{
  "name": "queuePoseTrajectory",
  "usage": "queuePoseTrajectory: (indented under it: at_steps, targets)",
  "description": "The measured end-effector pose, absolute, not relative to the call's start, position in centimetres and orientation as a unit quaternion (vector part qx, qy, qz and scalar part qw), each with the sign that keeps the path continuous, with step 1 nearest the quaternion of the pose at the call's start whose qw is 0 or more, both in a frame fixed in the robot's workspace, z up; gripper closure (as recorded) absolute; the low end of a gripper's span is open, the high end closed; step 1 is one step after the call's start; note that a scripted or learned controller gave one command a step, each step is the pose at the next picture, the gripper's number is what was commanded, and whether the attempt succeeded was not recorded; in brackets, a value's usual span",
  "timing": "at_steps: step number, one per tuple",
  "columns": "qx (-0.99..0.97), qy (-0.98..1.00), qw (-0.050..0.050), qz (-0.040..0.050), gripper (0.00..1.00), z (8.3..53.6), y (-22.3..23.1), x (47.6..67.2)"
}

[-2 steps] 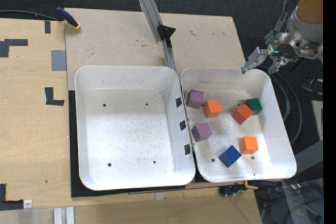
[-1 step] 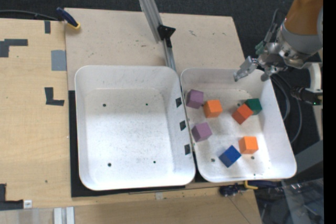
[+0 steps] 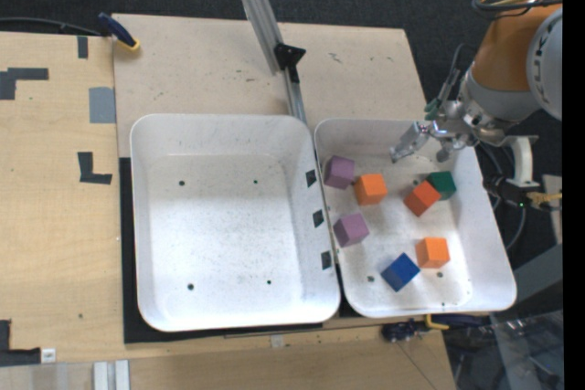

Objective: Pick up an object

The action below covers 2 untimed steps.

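The approach step is judged in hand: the two-finger gripper [image 3: 422,144], fingers spread and empty, is poised above the right white bin [image 3: 494,274]; descent onto the red foam cube [image 3: 421,197] is called for.

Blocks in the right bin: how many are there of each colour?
Purple blocks: 2
Orange blocks: 2
Red-orange block: 1
Green block: 1
Blue block: 1
Total: 7, all in the right bin

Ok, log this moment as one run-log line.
gripper: above right bin far edge, nothing seen between fingers | blocks: seven in right bin | nearest: green block | pick: not yet done
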<state>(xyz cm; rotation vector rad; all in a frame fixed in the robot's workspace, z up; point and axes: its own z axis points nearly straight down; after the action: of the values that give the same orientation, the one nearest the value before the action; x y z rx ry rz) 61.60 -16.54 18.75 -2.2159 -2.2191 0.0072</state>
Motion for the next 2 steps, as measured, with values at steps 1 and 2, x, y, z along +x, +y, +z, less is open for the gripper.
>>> queuePoseTrajectory:
  at_steps: [1,2]
  targets:
    - [-0.706,-0.708,0.003,0.0024,0.00,13.0,-15.9,60.6]
    - [-0.706,-0.708,0.001,0.0005,1.00,14.4,-15.9,60.8]
